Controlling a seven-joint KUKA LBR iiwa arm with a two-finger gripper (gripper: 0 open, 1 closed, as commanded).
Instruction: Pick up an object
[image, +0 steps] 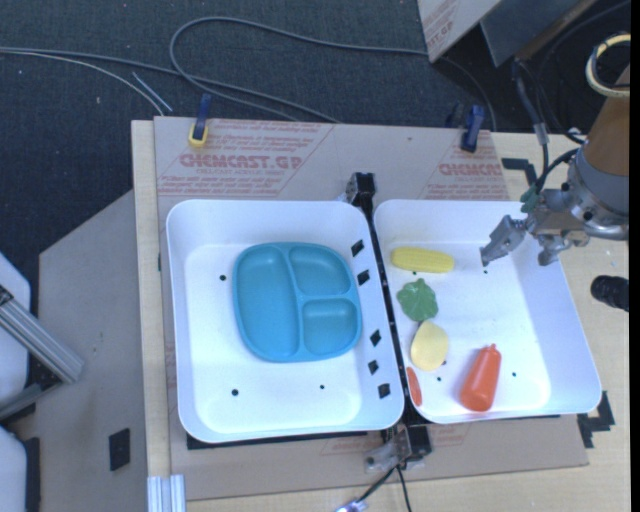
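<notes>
1. The gripper (523, 243) hangs over the far right part of the right bin (560, 330), its jaws spread wide apart with nothing between them; one finger reaches left toward the middle of the bin, the other sits closer to the wrist.
2. Judged from this, the task is at its start: no object is lifted or touched, and choosing, descending, closing and raising are all left.
3. Nearest the jaws, to their left, lies a yellow corn cob (421, 261) at the far left of the right bin.
4. Nearer to the viewer along that left side follow a green leafy piece (417, 298), a pale yellow fruit (430, 346) and a small orange piece (413, 385) tucked against the bin's left wall.
5. An orange-red bottle (481, 378) lies near the bin's near edge, well apart from the jaws.
6. The left bin (200, 380) holds a blue divided tray (296, 301).
7. The brown sheet (250, 150) covering the tabletop under the bins carries red print reading "CHEMCAST GP", on the far left and again on the far right; the smaller lines are too small to read.
8. A cardboard box (452, 22) at the far edge bears small print that cannot be made out.
</notes>
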